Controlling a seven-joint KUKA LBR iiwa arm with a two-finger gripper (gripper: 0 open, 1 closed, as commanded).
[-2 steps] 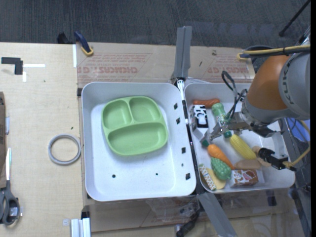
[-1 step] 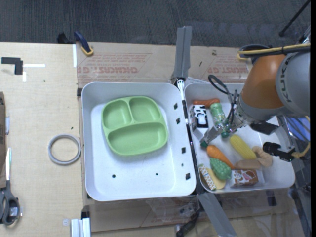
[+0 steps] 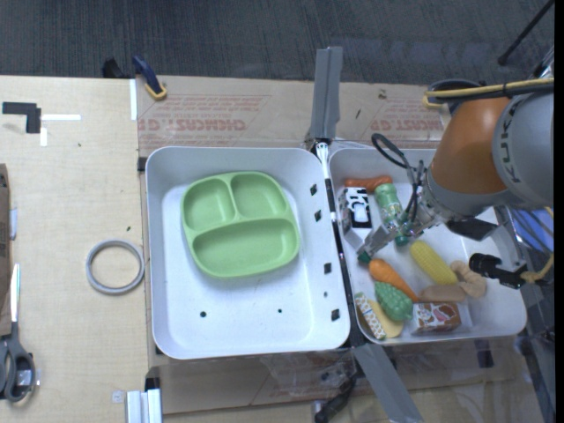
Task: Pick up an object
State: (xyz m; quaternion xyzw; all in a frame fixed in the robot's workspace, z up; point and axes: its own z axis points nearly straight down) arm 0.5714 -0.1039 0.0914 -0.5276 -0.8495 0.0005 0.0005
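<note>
The right bin [image 3: 507, 320] holds several toy items. Among them are a green bottle [image 3: 388, 201], a yellow corn cob [image 3: 432, 261], an orange carrot [image 3: 390, 276] and a black-and-white packet [image 3: 357, 208]. My gripper [image 3: 389, 236] is low inside this bin, at the near end of the green bottle and just above the carrot's top. The grey arm with its orange band [image 3: 471, 148] comes in from the right and hides part of the bin's far side. I see nothing lifted off the bin floor.
A green divided plate [image 3: 240, 223] lies in the left bin [image 3: 256, 324]. Near the right bin's front are a green leafy toy [image 3: 395, 302], a small box [image 3: 438, 317] and a tan piece [image 3: 470, 278]. A tape ring [image 3: 115, 265] and scissors [image 3: 16, 359] lie on the bench at left.
</note>
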